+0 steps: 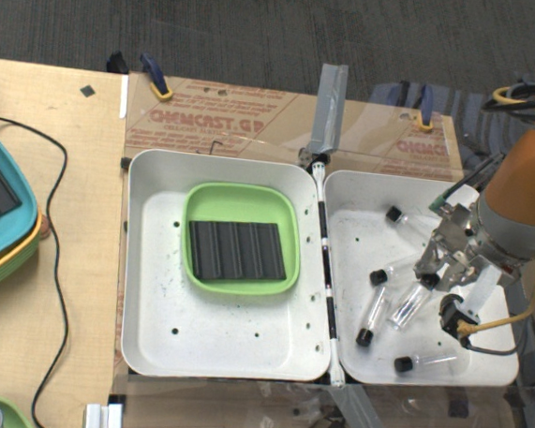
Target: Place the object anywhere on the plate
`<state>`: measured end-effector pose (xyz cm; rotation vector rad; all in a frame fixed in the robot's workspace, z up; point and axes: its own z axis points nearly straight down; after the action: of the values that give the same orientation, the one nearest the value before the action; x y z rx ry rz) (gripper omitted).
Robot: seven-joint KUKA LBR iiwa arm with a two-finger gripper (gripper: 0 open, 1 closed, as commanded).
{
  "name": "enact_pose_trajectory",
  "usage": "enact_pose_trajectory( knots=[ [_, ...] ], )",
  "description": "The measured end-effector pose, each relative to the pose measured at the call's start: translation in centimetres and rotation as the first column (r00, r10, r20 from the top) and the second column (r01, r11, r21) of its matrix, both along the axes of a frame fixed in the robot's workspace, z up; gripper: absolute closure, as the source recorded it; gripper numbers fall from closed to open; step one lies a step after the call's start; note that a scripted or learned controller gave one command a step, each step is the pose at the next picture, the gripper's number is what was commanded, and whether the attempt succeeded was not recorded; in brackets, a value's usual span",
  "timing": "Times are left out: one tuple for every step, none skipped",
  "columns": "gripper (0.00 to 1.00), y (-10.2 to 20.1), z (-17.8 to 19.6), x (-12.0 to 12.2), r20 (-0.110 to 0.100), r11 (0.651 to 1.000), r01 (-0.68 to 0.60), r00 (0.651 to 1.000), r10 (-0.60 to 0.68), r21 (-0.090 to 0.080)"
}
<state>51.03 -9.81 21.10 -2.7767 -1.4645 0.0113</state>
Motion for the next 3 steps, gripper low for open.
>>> enact_pose_trajectory(
  knots=[
    [0.0,0.0,0.0,0.0,0.0,1.0,0.001,1.0,-0.001,0.0],
    [0.0,-3.3,5.4,-2.3,0.003,0.924,0.383,0.924,-0.383,-0.002],
    [0.0,-1.4,8.2,-3.2,0.005,0.802,0.597,0.802,-0.597,-0.003]
  ],
)
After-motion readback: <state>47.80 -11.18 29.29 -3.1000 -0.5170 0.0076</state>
